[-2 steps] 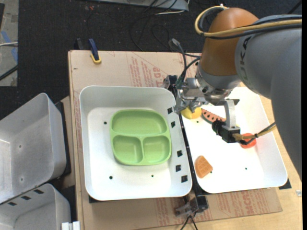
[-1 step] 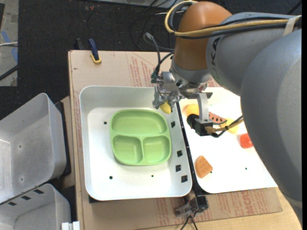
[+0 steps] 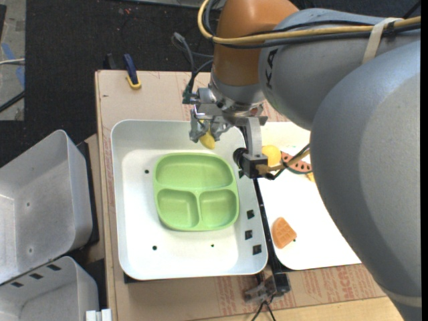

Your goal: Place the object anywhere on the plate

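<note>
From above, the gripper [image 3: 206, 131] hangs over the far edge of the left bin [image 3: 127, 179], its fingers closed on a small yellow object [image 3: 208, 140] just beyond the green plate [image 3: 196, 191]. Released here, the object would likely land on the bin floor, missing the plate.
</note>
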Controlling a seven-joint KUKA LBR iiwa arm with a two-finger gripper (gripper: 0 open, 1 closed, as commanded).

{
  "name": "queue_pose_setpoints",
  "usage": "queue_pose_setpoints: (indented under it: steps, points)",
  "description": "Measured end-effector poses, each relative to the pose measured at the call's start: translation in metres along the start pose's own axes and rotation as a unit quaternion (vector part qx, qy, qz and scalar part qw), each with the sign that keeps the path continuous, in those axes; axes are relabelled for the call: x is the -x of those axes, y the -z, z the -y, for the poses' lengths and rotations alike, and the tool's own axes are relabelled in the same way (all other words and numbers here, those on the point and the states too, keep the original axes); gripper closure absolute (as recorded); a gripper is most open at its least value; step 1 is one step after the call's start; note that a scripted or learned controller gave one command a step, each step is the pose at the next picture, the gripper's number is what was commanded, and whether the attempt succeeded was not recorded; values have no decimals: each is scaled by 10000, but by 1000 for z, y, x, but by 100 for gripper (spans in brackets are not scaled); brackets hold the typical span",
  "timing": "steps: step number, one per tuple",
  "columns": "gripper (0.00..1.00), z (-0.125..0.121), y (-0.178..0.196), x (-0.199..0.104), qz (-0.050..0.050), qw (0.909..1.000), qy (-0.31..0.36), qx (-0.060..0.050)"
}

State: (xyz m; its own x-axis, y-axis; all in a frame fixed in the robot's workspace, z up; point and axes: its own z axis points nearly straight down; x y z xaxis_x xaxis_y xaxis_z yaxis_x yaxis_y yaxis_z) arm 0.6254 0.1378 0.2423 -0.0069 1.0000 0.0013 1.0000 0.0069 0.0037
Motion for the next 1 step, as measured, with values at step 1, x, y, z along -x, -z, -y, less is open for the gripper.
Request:
queue_pose_setpoints:
  steps: [1]
  points:
    - [0,1,-1,3,10,10000,-14,-17]
